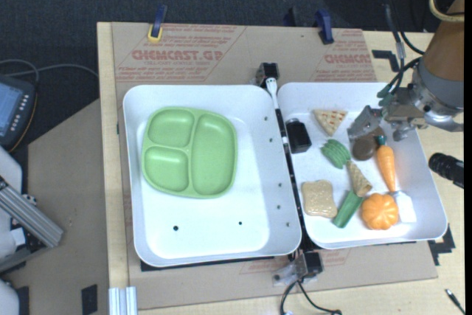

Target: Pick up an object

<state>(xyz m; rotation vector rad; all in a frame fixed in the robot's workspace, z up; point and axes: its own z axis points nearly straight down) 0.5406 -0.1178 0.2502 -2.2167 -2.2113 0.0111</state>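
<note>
On the counter (221, 59) two shallow white bins sit side by side. The left bin (147, 232) holds a green divided plate (190, 152) in its upper half, nearer the left wall than the right. The right bin (424, 225) carries a scatter of toy food: a tan waffle wedge (330, 119) near the far wall, a small black block (298, 136) against the left wall, a green ridged piece (336, 153) just right of that, a slice of bread (319, 198) toward the near left corner, a green cylinder that may be a cucumber (345, 209) leaning beside the bread, a pale cone-shaped piece (359, 178) above it, an orange pumpkin (379, 211) near the near wall, and a carrot (386, 167) lying lengthwise just above the pumpkin. The arm reaches in over the right bin's far right part, and the gripper (372, 135) hangs low just left of the carrot's top end, over a dark rounded object (363, 150) that is too unclear to name. Whether the jaws are spread or closed, and whether they have anything, cannot be told from here.
</note>
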